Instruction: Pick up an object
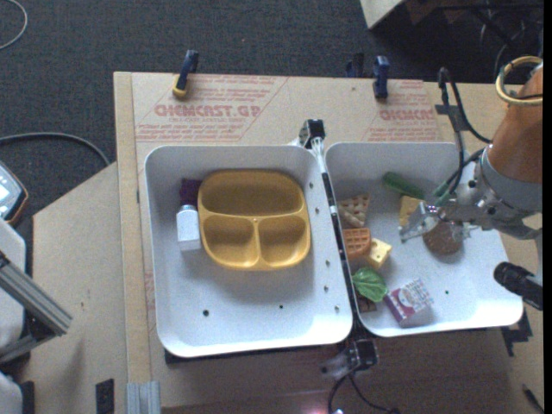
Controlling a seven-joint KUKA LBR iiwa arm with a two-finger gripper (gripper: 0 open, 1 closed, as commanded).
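Nearest to the camera, a small carton is seen at the front of the right bin; just to its left lies a green leaf. Further back in this bin are counted one waffle piece, one cheese cube, one cracker, one yellow block, one green pod and one brown disc.

The gripper is held low over the middle of this bin, its fingers pointed to the left; nothing is seen between them, but whether they are spread or closed cannot be told. The disc lies just to the right of the tips, under the wrist; the block lies just behind the tips and is judged the nearest thing to be picked.

In the left bin three things are counted: one yellow tray, one white bottle touching its left side, and one purple piece behind the bottle.
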